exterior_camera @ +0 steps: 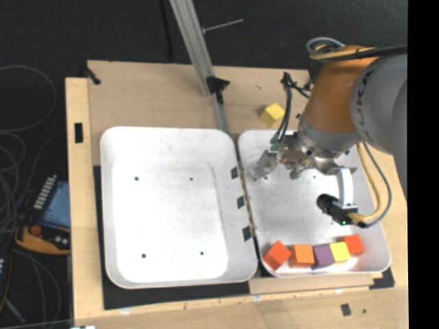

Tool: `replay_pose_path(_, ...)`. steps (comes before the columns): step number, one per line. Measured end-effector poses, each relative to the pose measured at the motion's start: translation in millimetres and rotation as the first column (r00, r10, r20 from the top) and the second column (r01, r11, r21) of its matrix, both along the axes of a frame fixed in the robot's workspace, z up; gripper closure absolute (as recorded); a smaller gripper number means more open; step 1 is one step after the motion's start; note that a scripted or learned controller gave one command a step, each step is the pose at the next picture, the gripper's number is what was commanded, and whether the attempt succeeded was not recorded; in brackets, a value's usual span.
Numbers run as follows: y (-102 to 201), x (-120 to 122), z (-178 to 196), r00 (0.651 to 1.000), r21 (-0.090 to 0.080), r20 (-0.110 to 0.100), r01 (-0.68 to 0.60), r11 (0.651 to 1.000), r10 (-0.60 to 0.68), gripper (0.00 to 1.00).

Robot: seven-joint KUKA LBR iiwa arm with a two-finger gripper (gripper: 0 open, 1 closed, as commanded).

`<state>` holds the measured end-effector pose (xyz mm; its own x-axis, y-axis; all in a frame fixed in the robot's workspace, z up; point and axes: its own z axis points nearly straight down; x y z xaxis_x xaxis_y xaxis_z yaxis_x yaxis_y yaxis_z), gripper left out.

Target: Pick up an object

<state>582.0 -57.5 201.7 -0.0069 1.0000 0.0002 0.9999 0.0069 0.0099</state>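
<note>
Along the front edge of the right bin point(288, 214) lies a row of small blocks: an orange-red one point(278, 253), an orange one point(302, 254), a purple one point(322, 255), a yellow one point(340, 252) and another orange-red one point(354, 245). My gripper point(266, 164) hangs over the back left part of that bin, near the divide between the bins, well behind the row. Its grey fingers point left and down with nothing visible between them. A yellow block point(272, 114) sits on the bench behind the right bin.
The left bin point(171, 204) lies beside the right one. A slanted metal rail point(195, 43) runs from the back down to the bins' shared edge. Cables and a handheld pendant point(48, 214) lie off the bench's left side.
</note>
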Motion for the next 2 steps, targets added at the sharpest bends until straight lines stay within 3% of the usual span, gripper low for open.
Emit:
replay_pose_path(1, -37.0, -56.8, -105.4, 1.000, 0.000, -0.008, 0.011, 1.000, -0.011, 0.00)
replay_pose_path(2, -33.1, -8.6, -104.5, 1.000, -0.001, -0.006, 0.003, 1.000, -0.003, 0.00)
